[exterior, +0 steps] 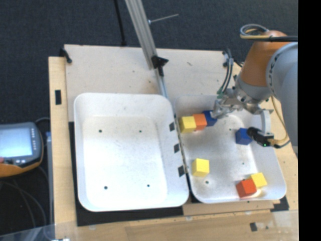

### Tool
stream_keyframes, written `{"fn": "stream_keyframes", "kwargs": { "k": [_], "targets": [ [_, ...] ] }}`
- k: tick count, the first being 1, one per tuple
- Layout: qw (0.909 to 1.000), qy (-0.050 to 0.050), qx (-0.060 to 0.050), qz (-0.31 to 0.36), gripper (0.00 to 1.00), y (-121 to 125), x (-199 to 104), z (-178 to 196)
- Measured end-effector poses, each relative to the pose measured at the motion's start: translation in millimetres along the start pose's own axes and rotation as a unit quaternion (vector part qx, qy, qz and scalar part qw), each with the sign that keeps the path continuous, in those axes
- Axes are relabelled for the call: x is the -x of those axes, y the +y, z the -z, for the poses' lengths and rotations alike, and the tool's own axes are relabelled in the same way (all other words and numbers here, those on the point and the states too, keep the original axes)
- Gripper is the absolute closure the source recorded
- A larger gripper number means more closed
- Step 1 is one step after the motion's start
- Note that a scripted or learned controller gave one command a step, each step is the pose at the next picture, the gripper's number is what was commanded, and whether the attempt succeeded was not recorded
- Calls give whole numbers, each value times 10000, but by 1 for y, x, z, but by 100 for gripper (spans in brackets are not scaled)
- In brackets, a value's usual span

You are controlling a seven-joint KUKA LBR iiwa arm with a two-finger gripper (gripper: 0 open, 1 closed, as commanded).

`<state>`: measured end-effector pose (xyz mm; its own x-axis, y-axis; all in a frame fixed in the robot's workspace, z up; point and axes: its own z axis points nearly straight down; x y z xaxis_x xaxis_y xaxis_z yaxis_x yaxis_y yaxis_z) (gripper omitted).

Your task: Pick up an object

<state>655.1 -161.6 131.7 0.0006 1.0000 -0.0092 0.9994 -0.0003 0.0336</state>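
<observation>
We've got the grey arm (281, 74) coming in from the right, orange band up top, wrist bent downward, gripper (220, 110) hanging low; can't really make out its tip.

left bin (125, 149) open, right bin (220, 190) dotted with blocks (200, 166)

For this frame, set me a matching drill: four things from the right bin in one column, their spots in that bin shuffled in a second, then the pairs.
Things:
1. lone yellow block
2. lone blue block
3. yellow-and-orange pair
4. orange-and-yellow pair

Places in the right bin:
A. near right corner
B. far left, just left of the gripper
C. by the left wall, midway
D. right side, below the arm's wrist

Pairs: 1-C, 2-D, 3-B, 4-A
</observation>
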Motion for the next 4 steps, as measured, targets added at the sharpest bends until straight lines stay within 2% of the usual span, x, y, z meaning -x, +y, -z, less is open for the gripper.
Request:
{"fn": "stream_keyframes", "kwargs": {
  "k": [1, 2, 3, 4],
  "targets": [
    [10000, 6, -7, -3, 0, 0, 0, -1],
    [9999, -9, -133, -23, 0, -40, 25, -31],
    [9999, -26, -114, -6, 0, -31, 20, -29],
    [9999, -45, -125, -38, 0, -15, 2, -30]
  ]
}}
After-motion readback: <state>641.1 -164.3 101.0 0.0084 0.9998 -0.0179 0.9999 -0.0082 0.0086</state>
